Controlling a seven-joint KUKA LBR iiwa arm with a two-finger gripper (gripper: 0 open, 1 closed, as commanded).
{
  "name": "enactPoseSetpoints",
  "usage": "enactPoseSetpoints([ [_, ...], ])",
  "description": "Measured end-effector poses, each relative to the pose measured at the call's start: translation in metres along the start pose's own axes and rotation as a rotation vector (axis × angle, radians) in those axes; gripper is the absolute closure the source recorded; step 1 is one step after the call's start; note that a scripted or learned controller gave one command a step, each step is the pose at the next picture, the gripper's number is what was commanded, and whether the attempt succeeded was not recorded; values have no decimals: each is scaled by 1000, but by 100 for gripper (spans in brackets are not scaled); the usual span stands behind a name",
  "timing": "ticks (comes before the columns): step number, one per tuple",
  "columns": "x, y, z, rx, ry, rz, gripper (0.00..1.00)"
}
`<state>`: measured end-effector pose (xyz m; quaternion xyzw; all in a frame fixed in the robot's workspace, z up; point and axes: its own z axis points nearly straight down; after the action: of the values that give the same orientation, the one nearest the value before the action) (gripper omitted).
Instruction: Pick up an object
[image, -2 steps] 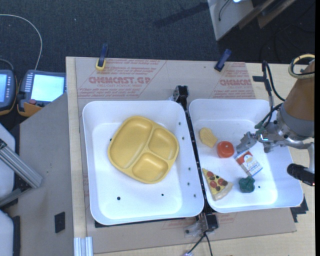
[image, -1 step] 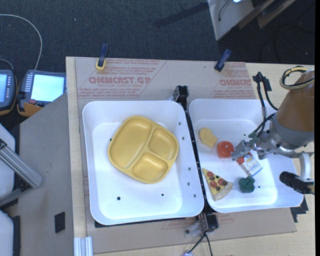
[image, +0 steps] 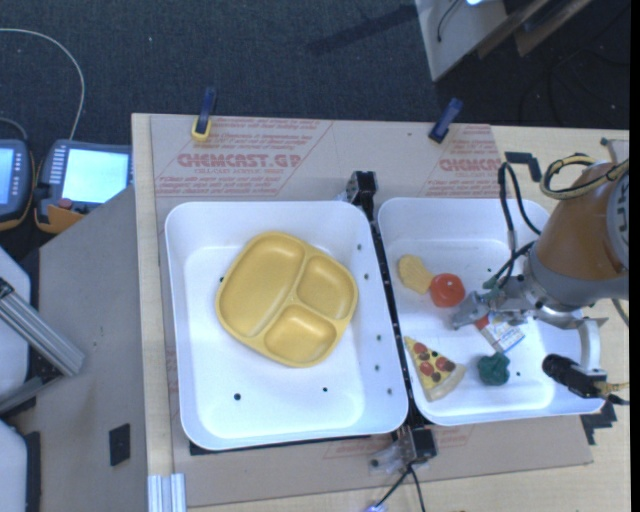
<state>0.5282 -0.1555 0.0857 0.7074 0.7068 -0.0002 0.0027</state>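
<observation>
The right bin (image: 440, 222) holds a yellow oval toy (image: 414, 270), a red tomato-like ball (image: 447, 290), a pizza slice toy (image: 436, 367) and a green broccoli-like toy (image: 492, 370). My gripper (image: 484, 318) hangs low in this bin, just right of the red ball and above the green toy. Nothing shows between its fingers. The orange-banded wrist (image: 585, 240) rises behind it at the right.
The left bin (image: 200, 400) bears a yellow divided plate (image: 287, 297) near its middle. Black clamps (image: 361, 186) sit between the bins at the back. Cables (image: 520, 190) loop over the right bin's far corner.
</observation>
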Motion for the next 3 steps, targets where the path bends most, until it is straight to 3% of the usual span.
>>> enactPoseSetpoints([
  [1, -1, 3, -15, -12, -3, 0, 100],
  [2, -4, 0, -76, 1, 2, -1, 100],
  [3, -15, 2, -129, -2, 1, -1, 100],
])
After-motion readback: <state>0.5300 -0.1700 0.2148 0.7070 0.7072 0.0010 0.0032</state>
